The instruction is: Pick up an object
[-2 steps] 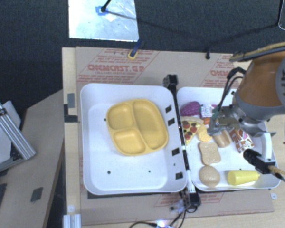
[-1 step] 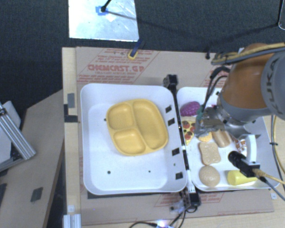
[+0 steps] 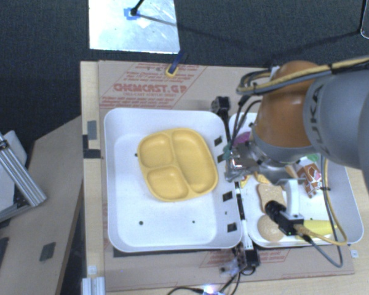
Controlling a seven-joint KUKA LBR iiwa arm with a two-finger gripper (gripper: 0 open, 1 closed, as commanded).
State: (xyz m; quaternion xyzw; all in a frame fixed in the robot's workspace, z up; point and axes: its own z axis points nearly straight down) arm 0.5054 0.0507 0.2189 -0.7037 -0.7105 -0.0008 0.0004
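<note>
On a cardboard-lined bench (image 3: 147, 85), two white bins sit side by side. My arm (image 3: 332, 118) hangs over the right bin (image 3: 354, 217), where a tan toast-like piece (image 3: 269, 195), a yellow item (image 3: 317, 227) and a brown-and-white packet (image 3: 310, 177) crowd together. The left bin (image 3: 120, 165) holds a yellow divided plate (image 3: 175, 163). My wrist hides my grip, so I cannot tell its state; in such clutter I could nudge one item aside or close on nothing.

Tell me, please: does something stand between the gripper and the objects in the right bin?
I cannot settle this fully. The arm's orange wrist covers the gripper from this camera. Beneath it in the right bin lie a tan flat piece, a yellow object and a brown-and-white item, none of them covered by another object.
</note>
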